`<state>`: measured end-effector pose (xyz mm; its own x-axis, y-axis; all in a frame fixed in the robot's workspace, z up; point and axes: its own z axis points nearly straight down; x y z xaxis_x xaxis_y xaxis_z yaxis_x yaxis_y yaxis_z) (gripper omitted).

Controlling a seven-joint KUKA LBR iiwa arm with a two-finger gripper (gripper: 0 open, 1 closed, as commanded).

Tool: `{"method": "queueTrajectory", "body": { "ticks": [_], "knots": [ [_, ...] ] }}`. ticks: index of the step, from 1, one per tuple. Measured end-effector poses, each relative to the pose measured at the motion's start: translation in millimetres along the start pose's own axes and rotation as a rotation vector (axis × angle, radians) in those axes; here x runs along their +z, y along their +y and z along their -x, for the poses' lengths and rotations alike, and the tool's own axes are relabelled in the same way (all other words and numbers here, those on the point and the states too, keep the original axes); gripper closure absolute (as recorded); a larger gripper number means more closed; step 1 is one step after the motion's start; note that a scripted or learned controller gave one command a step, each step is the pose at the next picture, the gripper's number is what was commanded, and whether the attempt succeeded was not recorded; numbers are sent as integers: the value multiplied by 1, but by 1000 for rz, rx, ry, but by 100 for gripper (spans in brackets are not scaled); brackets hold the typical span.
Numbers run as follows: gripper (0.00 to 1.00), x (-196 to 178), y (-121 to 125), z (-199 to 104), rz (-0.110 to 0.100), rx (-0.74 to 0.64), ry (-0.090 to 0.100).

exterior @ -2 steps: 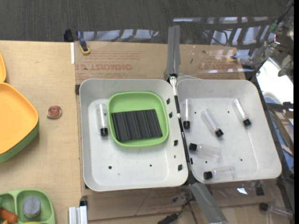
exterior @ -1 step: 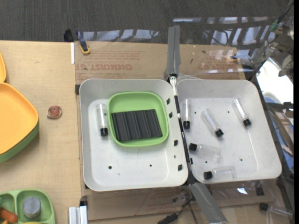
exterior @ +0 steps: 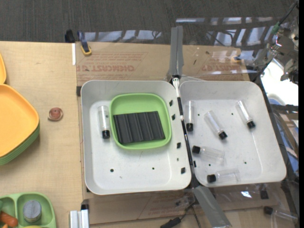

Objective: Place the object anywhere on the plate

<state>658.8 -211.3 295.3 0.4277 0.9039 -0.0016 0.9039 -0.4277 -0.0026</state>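
- Lying on the floor of the left bin [exterior: 137, 175], a clear tube with a black cap [exterior: 103, 121] sits just beside the left rim of the green plate [exterior: 140, 101], apart from it, not on it.
- The green plate holds a dark ribbed slab [exterior: 140, 127] across most of its middle; bare green shows along the top edge and the sides.
- The right bin [exterior: 266, 141] holds five more clear tubes with black caps: one against the left wall [exterior: 189, 118], one near the centre [exterior: 215, 125], one toward the upper right [exterior: 245, 114], one lower left [exterior: 206, 152], one near the front edge [exterior: 223, 177].
- The arm [exterior: 285, 46] is at the far upper right, beyond the bins; its gripper's state cannot be told from this view, and nothing can be seen held.
- Step in hand, as judged: the pick is not yet begun; no tube rests on the plate.
- Next move, as judged: reach to one tube, close across its narrow body, lift, and carry it over the plate; a round tube may roll off the ribbed slab.
- Outside the bins: orange plates [exterior: 16, 122] at far left, a small red knob [exterior: 55, 113] on the bench.
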Motion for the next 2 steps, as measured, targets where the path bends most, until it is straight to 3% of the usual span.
{"method": "queueTrajectory", "body": {
  "ticks": [2],
  "knots": [
    [0, -24, 1, 2, 1, 169, 0]
  ]
}}
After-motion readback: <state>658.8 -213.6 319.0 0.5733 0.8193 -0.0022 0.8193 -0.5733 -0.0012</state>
